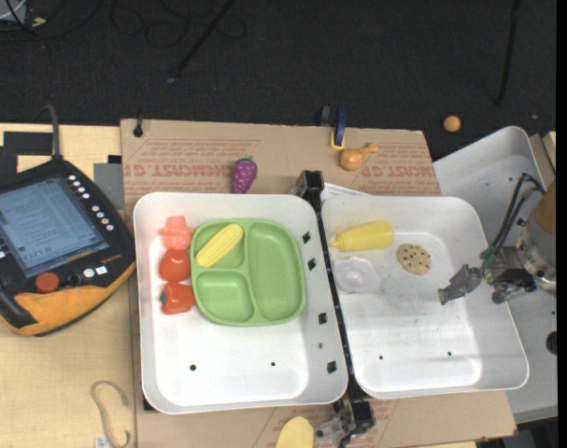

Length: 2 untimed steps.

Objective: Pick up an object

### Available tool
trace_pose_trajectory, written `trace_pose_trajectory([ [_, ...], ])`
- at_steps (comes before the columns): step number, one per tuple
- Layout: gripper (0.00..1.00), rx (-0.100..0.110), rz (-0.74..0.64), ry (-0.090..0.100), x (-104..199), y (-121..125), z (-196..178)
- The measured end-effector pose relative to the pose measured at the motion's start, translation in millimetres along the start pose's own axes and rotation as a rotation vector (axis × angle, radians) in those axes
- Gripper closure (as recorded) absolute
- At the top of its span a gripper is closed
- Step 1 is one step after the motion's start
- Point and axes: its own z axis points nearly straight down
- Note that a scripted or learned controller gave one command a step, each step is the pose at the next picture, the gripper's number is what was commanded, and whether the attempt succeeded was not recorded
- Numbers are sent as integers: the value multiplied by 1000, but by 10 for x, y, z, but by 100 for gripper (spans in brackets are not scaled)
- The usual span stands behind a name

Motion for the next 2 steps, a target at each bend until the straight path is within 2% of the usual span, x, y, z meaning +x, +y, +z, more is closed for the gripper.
trace_pose_trajectory([
  [1,0,-13,-2,-4,-5,26,-66],
  [2,0,-8,-5,-1,99,22,405],
])
